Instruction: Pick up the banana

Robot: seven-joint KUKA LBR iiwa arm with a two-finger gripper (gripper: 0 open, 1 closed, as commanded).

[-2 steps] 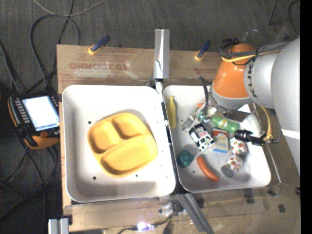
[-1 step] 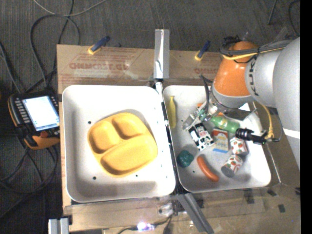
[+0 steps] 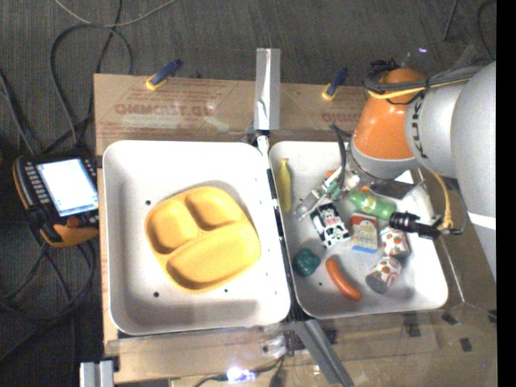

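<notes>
Yellow banana (image 3: 284,185) hugs the right bin's (image 3: 435,293) left wall; tool (image 3: 322,200) state unclear.

L bin (image 3: 113,240): divided tray (image 3: 203,236) inside | R bin (image 3: 435,293): banana (image 3: 284,185) along L wall, toys to its R | handheld screen (image 3: 58,190) L of bins

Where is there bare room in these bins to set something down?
Left bin: bare floor rings the yellow divided plate, widest along its near edge. Right bin: crowded mid-floor around the gripper; the banana lines its left wall.
</notes>
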